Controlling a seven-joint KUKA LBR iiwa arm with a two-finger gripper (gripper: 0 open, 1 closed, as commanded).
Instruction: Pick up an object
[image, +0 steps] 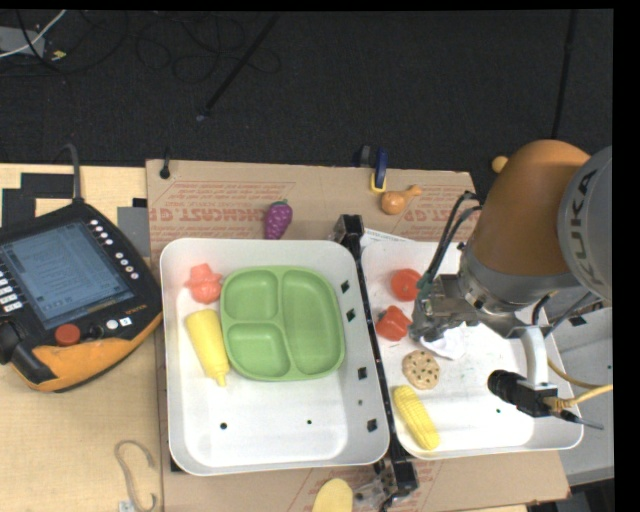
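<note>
My gripper (437, 330) hangs low over the middle of the right bin (470, 425), under the grey and orange wrist. A red toy piece (393, 323) lies just left of it and a red tomato (405, 283) sits a little farther back. A chocolate-chip cookie (421, 370) lies just in front of the gripper, with something white (452, 342) beside it. A yellow corn cob (415, 417) rests near the bin's front left corner.
The left bin (265, 430) holds a green divided plate (282, 323), a yellow corn cob (208, 345) and a pink toy (203, 284). Purple grapes (278, 218) and an orange gourd (398, 199) lie on the cardboard behind. A teach pendant (70, 290) sits at the left.
</note>
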